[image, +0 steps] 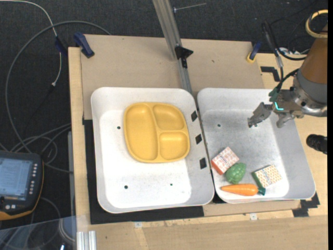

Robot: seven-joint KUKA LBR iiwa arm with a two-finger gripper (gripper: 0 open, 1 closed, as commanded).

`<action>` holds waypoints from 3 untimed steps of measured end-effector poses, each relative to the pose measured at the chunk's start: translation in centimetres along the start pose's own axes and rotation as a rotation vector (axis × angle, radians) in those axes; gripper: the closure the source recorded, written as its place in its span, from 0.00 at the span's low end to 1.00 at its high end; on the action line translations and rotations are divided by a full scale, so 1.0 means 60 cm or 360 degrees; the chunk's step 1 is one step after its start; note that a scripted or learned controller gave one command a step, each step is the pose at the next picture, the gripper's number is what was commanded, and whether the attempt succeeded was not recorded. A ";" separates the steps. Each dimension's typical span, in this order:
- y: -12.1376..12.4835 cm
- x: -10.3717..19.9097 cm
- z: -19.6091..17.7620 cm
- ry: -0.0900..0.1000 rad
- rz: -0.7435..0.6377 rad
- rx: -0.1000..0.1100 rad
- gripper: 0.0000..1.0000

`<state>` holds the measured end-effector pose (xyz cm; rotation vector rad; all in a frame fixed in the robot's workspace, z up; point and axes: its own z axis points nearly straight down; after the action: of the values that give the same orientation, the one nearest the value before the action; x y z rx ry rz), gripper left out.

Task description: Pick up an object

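Your bench (135,56) was bare wood with blue clamps at the far corners, sitting on dark carpet with loose cables, and a teach pendant (18,184) lay at the near left. Two shallow white bins sat side by side: the left bin (104,139) held a yellow three-compartment plate (156,132), the right bin (291,155) held the pickable stuff, all bunched at its near edge. That was a small red-and-white box (225,160), a green lumpy vegetable toy (235,173) touching it, an orange carrot toy (240,190) with a green tip just in front, and a yellow patterned packet (268,176) beside them. Print on the box and packet was too small to read. Your gripper (270,116) hung over the right bin's far half, well apart from those items, fingers (257,117) spread, nothing between them.
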<state>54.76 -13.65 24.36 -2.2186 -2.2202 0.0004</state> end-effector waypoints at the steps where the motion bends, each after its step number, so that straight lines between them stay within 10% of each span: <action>1: -0.003 0.011 0.073 0.0002 0.0000 0.0008 0.00; 3: -0.003 0.026 0.257 0.0002 0.0001 0.0009 0.00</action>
<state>54.55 -12.03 8.93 -2.2161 -2.2164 0.0052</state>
